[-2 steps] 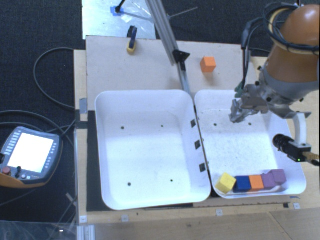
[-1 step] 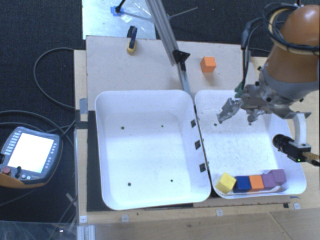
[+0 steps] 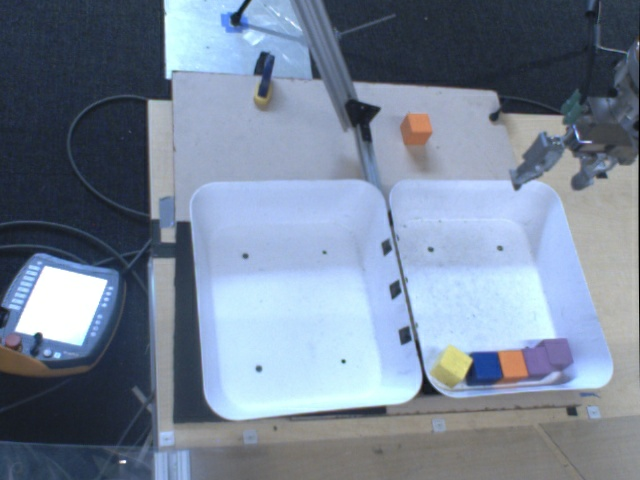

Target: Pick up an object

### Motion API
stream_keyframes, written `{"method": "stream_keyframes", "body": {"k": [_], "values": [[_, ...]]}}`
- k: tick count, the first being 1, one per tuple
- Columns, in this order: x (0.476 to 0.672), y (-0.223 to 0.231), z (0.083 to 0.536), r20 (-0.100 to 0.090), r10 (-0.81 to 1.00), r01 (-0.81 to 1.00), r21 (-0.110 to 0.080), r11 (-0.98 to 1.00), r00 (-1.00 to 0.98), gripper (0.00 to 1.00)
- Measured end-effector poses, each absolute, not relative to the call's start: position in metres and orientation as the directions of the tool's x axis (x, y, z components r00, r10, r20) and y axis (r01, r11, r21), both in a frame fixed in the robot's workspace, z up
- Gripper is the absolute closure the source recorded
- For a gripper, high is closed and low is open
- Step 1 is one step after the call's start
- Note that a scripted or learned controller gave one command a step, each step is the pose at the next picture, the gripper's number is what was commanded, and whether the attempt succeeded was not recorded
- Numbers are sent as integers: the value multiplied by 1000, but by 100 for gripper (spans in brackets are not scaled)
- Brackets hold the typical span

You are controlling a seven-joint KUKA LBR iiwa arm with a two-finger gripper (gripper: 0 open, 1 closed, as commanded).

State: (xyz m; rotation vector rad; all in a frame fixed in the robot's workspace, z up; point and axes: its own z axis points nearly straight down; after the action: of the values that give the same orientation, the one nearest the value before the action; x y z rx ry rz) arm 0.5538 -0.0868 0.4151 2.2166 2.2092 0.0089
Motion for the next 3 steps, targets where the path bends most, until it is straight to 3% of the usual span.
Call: {"method": "stream_keyframes", "body": {"k": [1,2,3], "values": [[515,-59,508,-1,1000,1000,13,7,-7,0],[487,-129,428,-1,1000,1000,-4,-7,7,0],[489,-125,431,-1,1000,1000,3,4,-4,0]]}}
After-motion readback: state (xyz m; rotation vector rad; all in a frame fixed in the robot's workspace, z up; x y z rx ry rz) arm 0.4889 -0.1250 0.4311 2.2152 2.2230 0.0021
